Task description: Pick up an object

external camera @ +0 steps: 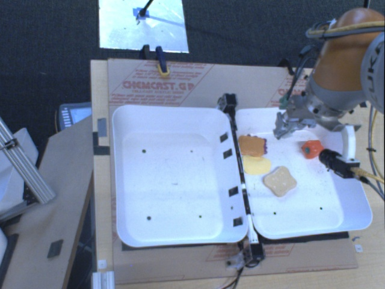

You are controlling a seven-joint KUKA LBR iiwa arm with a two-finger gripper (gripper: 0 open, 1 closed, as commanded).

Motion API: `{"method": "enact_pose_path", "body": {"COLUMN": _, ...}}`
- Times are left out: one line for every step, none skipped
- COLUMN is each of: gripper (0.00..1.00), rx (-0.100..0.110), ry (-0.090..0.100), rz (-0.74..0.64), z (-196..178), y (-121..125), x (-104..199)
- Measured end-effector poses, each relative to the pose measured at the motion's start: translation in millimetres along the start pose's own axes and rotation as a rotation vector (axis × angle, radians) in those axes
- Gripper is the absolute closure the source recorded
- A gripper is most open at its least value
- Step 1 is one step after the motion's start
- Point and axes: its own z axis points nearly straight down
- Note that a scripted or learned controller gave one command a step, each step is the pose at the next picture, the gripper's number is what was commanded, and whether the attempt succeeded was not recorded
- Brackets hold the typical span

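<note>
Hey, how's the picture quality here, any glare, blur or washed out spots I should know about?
Camera view: the shiny plate at top glares nearly white; both white bins are bright, with little surface detail; soft shadows sit under the toast and the orange item; the arm's orange band and the tool look slightly soft, the bin contents sharper; the dark floor shows little.

Single fixed camera, mounted above the bench (180, 77), looking down at a slant from the near side. Both bins in frame: left bin (174, 221) near centre, right bin (319, 221) toward the right edge. Far enough off to take in the bench's back edge and the dark floor beyond. Arm (346, 53) enters at upper right.
</note>
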Motion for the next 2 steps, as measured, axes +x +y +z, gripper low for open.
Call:
{"method": "enact_pose_path", "body": {"gripper": 1.00, "rx": 0.003, "ry": -0.005, "rz": 0.014, "z": -9.8, "y": -43.4, "x": -108.6}}
{"method": "enact_pose_path", "body": {"gripper": 1.00, "rx": -0.014, "ry": 0.000, "rz": -0.010, "z": -147.7, "y": -47.7, "x": -25.0}}
